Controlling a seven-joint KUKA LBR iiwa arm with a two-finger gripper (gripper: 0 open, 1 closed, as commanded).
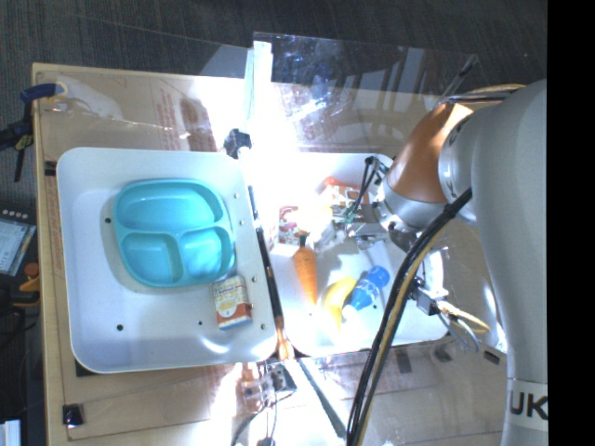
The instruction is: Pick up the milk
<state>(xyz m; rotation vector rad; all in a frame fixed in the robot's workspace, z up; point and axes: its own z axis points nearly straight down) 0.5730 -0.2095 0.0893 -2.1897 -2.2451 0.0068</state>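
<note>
Milk, a small orange-and-white carton (231,303), lay in the left white bin (84,249) near its front right corner, just beside the turquoise divided plate (172,231); the gripper (346,223) hung over the right bin's (409,328) glare-washed middle, fingers' state impossible to tell; an orange carrot (305,272), yellow banana (337,297) and blue-capped bottle (368,287) lay there.

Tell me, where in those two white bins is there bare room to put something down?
Left bin: bare floor along the near edge and left of the blue divided plate, beside the small carton. Right bin: crowded, with the carrot, banana, blue bottle and the gripper above them.
</note>
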